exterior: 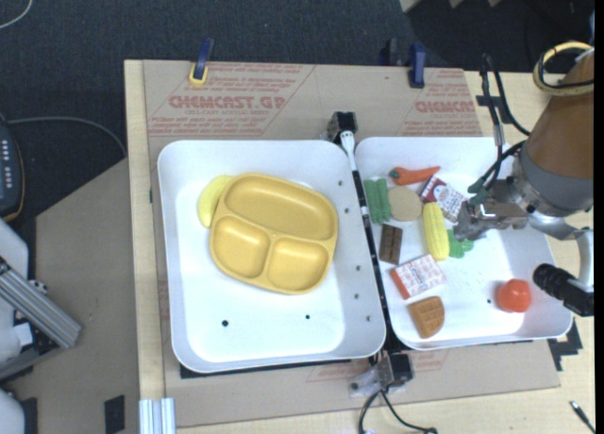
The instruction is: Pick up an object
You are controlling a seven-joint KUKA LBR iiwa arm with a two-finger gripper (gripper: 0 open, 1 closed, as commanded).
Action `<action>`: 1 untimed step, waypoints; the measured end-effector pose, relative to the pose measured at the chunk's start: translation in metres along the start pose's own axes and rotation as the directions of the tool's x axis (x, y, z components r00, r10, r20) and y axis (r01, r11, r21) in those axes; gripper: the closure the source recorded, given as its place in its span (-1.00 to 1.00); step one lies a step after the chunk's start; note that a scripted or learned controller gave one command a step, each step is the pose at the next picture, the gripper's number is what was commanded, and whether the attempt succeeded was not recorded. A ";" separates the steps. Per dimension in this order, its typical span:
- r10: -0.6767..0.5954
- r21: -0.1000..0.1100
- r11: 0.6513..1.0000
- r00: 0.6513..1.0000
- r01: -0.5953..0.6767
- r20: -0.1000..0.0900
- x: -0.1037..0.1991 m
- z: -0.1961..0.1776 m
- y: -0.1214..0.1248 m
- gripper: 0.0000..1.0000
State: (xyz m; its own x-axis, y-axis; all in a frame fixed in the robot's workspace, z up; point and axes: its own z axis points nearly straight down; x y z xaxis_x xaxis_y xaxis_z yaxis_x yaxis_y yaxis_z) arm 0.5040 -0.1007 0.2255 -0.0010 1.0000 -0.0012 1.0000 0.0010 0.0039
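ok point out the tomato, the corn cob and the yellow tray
tomato (513,296), camera view, middle of its red top
corn cob (435,231), camera view, middle of its length
yellow tray (274,231), camera view, ridge between its compartments

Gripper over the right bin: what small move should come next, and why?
Probably a short, straight descent. The gripper hangs in the right bin just beside the corn cob and a green piece, with nothing seen between its fingers. Lowering onto the green piece looks like the nearest grasp.

One fixed camera looks down at a slant on both bins (179,262) from above the bench (142,140).
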 end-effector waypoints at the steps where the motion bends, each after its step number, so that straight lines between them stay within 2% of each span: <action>1: -0.003 0.000 1.000 1.000 0.003 -0.001 0.014 0.009 0.055 1.00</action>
State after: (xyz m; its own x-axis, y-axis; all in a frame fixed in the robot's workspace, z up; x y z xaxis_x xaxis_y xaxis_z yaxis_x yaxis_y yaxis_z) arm 0.5588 -0.0866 0.2168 -0.0036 1.0000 -0.0007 1.0000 0.0036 0.0042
